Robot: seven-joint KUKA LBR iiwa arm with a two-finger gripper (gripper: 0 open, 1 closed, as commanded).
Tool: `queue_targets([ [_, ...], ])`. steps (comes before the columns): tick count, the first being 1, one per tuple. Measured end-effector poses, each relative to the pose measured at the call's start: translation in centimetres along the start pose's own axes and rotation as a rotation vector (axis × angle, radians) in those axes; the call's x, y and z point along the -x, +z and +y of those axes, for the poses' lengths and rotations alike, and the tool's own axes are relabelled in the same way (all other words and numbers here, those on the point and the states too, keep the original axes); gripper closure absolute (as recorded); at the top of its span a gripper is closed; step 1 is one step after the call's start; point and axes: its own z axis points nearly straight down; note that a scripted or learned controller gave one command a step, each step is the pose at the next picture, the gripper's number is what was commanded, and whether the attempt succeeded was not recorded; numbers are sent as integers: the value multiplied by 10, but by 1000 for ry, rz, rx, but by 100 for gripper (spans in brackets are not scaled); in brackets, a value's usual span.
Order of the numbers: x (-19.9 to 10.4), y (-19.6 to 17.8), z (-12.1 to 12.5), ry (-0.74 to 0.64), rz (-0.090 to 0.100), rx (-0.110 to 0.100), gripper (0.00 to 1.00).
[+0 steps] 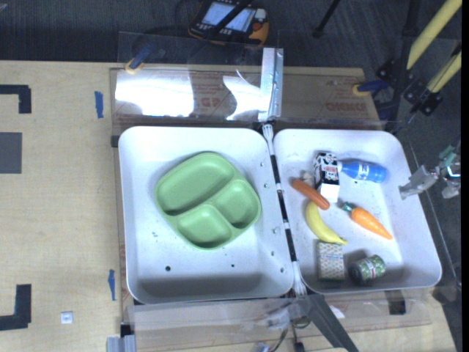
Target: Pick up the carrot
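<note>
The carrot [368,222] lies in the right bin [421,259], right of the middle. It is orange with a small green top pointing up-left. A second, slimmer orange-red piece [310,193] lies to its left, near the bin's left wall. My gripper [430,179] shows as a grey metal part at the view's right edge. It hangs over the right bin's right rim, up and to the right of the carrot and apart from it. Nothing is seen held in it.
Around the carrot in the right bin lie a yellow banana [322,224], a black-and-white carton [327,170], a blue bottle [363,171], a green can [367,268] and a tan packet [331,260]. The left bin [139,160] holds a green divided plate [209,199].
</note>
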Motion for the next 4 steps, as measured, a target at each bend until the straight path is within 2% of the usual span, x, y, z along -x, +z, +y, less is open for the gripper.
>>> queue_targets([
  [1,-37,98,28,-12,-1,1,0],
  [2,-62,182,36,-209,-2,6,0],
  [3,-103,59,32,-133,-1,2,0],
  [4,-55,101,7,-192,0,0,0],
])
